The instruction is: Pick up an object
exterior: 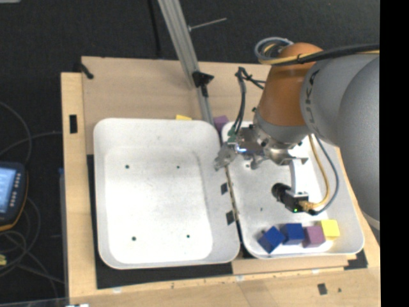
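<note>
**Surface Status: Two Bins, Arm Over the Right-Hand Bin**

Dark flooring surrounds a pale wooden surface that carries two shallow white bins side by side. A handheld screen unit lies on the floor at the view's left edge. A slanted metal strut runs down from the top of the view and ends near the far rims of the bins.

1. Left-hand bin: white, with a raised rim.
2. Right-hand bin: four blocks sit in a row against its near wall. In order from the view's left, they are a blue block, a second blue block, a purple block and a yellow block. Neighbouring blocks touch or nearly touch.
3. A small purple piece sits at the far corner where the two bins meet. A small yellow piece shows just beyond the far rim of the left-hand bin.
4. Arm: grey, with an orange band, reaching in from the view's right.
5. Pincer: positioned over the far left part of the right-hand bin, close to the divide between the bins and well apart from the row of blocks. Whether it is apart or together cannot be told, and nothing is seen clamped in it.
</note>
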You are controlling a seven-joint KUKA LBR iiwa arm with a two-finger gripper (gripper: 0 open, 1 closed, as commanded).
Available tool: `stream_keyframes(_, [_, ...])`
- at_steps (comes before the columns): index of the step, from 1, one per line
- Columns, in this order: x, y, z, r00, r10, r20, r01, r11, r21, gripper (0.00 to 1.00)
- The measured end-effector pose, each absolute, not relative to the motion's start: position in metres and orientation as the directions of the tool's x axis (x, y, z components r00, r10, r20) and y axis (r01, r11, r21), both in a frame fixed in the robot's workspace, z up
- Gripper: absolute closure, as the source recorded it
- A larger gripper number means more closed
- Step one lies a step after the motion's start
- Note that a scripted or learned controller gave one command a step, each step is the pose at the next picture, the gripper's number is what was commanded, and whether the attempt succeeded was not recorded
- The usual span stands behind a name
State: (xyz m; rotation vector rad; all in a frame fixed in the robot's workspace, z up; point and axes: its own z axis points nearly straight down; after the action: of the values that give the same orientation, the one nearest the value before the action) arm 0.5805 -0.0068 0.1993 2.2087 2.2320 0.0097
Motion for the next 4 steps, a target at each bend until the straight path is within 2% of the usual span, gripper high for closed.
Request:
stream_keyframes(1, [0.528, -0.057, 0.22, 0.005, 1.0, -0.002, 1.0, -0.005, 0.001, 0.0])
stream_keyframes(2, [0.486, -0.062, 0.281, 0.002, 1.0, -0.001, 1.0, -0.002, 0.007, 0.0])
stream_keyframes(3, [0.484, -0.102, 0.095, 0.003, 1.0, -0.002, 1.0, -0.003, 0.003, 0.0])
stream_keyframes(4, [0.502, -0.147, 0.104, 0.002, 1.0, -0.003, 1.0, -0.002, 0.003, 0.0])
